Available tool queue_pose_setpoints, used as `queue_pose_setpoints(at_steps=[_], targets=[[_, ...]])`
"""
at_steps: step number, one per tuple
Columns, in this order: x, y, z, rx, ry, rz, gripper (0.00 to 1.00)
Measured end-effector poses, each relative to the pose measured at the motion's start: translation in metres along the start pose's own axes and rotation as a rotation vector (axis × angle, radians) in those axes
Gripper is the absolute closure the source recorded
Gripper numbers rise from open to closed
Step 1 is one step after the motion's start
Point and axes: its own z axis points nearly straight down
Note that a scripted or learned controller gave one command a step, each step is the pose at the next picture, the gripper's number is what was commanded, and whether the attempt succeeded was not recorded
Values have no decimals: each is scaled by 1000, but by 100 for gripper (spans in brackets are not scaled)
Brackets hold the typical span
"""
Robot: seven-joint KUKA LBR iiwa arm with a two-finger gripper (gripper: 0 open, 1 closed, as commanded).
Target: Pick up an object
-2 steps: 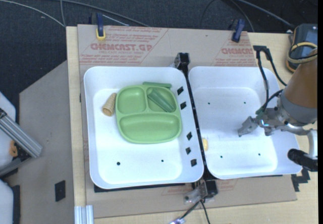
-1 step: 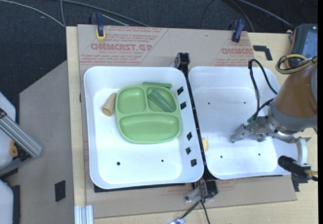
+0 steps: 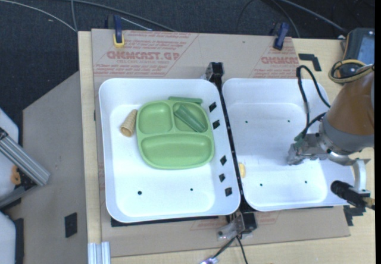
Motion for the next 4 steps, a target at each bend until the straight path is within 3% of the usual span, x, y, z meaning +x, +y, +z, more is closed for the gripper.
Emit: queue_pose_setpoints(at_steps=[2,3,4], targets=[[-2,-3,-99,-5,-3,-2,100],[-2,-2,-117,-3,-2,-2,100],[44,6,-120,0,0,-6,100]])
